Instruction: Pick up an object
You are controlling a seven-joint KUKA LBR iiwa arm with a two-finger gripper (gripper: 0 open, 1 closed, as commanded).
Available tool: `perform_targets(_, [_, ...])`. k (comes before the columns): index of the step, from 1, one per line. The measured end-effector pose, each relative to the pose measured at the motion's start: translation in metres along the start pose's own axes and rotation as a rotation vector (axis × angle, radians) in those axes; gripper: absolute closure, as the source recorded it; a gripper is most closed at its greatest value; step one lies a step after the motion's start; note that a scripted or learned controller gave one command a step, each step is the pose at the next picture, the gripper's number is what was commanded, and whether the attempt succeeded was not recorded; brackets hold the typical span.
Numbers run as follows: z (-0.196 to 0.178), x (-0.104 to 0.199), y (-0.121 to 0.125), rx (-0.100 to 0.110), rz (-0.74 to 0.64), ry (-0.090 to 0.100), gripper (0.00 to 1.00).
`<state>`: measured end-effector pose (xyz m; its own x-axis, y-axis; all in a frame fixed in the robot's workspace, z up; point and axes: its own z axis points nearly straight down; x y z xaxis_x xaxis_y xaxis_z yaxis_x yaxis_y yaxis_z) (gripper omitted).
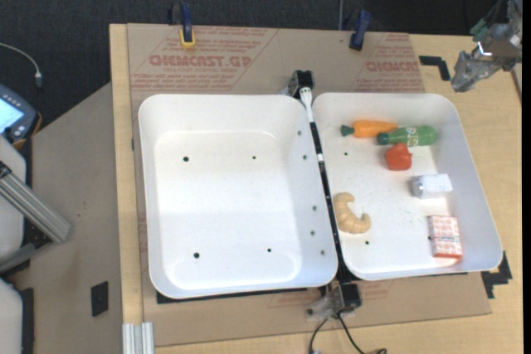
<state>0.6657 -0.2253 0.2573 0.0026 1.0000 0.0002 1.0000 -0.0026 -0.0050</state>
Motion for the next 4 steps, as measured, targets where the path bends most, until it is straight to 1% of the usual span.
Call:
perform_targets(1, [-0.004, 0.001, 0.001, -0.005, -0.002, -0.001, 0.00])
perform_targets(2, [-0.238, 0.002, 0.000, -0.027, -0.005, -0.009, 0.00])
perform_targets(3, [-0.237, 0.002, 0.000, -0.013, -0.004, -0.006, 1.00])
perform_targets(4, [-0.078, 0.107, -0.014, 0.011, -0.011, 0.006, 1.00])
